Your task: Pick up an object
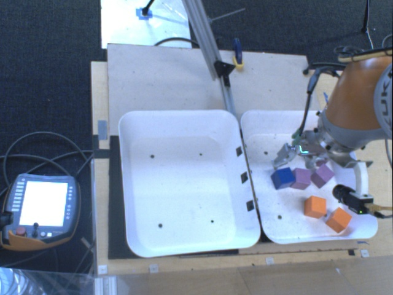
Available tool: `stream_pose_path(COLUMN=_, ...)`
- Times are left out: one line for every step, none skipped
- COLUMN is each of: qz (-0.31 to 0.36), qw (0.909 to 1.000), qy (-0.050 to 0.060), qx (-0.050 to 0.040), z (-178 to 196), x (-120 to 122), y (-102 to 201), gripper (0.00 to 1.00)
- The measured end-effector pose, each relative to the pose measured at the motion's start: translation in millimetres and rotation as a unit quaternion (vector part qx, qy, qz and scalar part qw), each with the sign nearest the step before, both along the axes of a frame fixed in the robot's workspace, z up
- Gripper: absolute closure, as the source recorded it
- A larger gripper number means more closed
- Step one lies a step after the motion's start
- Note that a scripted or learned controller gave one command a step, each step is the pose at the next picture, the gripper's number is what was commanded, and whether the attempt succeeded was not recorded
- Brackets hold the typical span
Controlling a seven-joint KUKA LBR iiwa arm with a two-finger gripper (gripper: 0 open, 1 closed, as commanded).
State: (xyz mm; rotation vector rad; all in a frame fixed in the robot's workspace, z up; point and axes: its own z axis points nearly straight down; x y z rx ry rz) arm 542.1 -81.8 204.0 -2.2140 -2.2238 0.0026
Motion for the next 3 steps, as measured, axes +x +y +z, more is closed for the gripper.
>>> stream_pose_path(qz=-0.001, qw=1.0, qy=-0.002, qx=-0.0002, z=2.0, x=0.9, y=-0.3, gripper=0.0)
stream_pose_path(qz=-0.001, qw=1.0, qy=0.0, qx=-0.0004, z=-41.0, x=4.6, y=-3.8, gripper=0.0)
stream_pose_path(qz=-0.002, qw=1.0, qy=-0.005, qx=-0.0018, z=-84.9, x=-0.1, y=-10.9, gripper=0.0)
